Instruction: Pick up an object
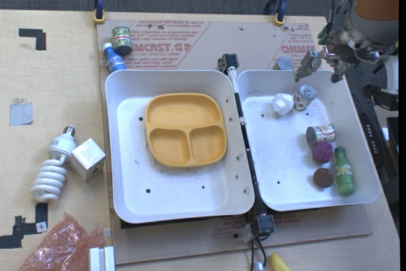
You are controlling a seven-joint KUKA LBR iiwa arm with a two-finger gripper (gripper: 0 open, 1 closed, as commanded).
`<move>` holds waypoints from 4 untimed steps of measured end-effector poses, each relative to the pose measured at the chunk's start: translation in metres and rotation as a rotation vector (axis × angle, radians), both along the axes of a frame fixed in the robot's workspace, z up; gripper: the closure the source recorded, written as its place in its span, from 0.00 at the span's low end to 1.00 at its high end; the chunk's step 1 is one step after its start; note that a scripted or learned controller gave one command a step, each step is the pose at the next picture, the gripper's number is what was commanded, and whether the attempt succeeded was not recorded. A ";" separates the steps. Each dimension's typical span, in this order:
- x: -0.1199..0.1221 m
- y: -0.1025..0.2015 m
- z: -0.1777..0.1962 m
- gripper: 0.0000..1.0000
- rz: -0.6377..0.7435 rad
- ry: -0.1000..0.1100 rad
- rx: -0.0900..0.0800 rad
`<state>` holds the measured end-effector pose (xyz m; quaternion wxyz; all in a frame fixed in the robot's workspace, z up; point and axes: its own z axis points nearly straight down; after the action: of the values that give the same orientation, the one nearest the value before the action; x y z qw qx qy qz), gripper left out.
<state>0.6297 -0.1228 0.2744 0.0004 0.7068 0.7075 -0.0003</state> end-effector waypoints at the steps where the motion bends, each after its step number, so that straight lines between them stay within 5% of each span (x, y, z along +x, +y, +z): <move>1: -0.088 -0.057 -0.088 0.00 -0.002 0.000 0.000; 2: -0.093 -0.024 -0.182 0.00 -0.002 0.000 0.001; 3: -0.061 -0.074 -0.086 0.00 -0.002 -0.002 -0.001; 4: -0.023 -0.043 -0.182 0.00 0.000 0.000 0.000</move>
<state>0.6066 -0.1653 0.0927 0.0003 0.7068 0.7074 -0.0002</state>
